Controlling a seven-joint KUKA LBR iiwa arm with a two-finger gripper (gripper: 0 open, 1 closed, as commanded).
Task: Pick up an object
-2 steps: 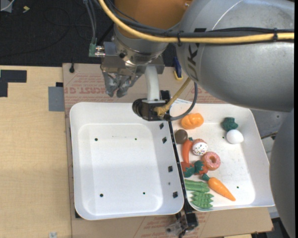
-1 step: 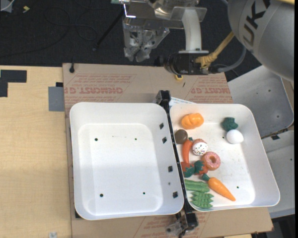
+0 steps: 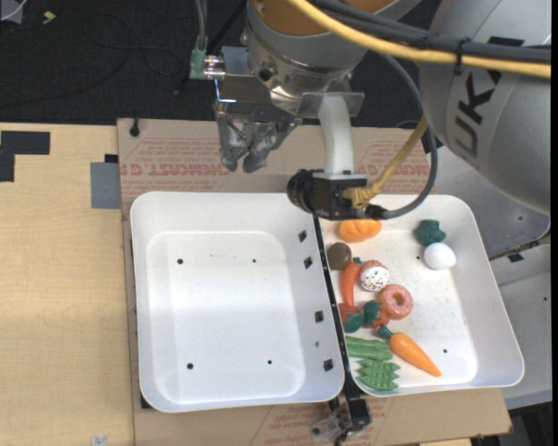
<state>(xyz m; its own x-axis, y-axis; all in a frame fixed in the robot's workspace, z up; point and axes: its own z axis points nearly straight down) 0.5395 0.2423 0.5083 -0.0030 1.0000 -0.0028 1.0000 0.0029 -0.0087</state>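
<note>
The gripper (image 3: 249,149) is seen raised above the far edge of the left bin (image 3: 158,360), hanging over the cardboard (image 3: 167,161) behind it. Its fingers are pressed close together at the tips, and nothing is pinched between them.

The toys are all found in the right bin (image 3: 488,342), well apart from the gripper. An orange piece (image 3: 360,229) is set at the far left corner of that bin, just under a black fitting (image 3: 318,193) with a white post. A green piece (image 3: 430,231) and a white egg (image 3: 438,256) are placed near the far right side, touching or nearly so. Near the divider a brown ball (image 3: 339,255) is seen, with a speckled ball (image 3: 374,276) and a pink doughnut (image 3: 394,302) beside it. A carrot (image 3: 415,354) is laid toward the near edge, next to green vegetables (image 3: 372,362) by the near left corner.
</note>
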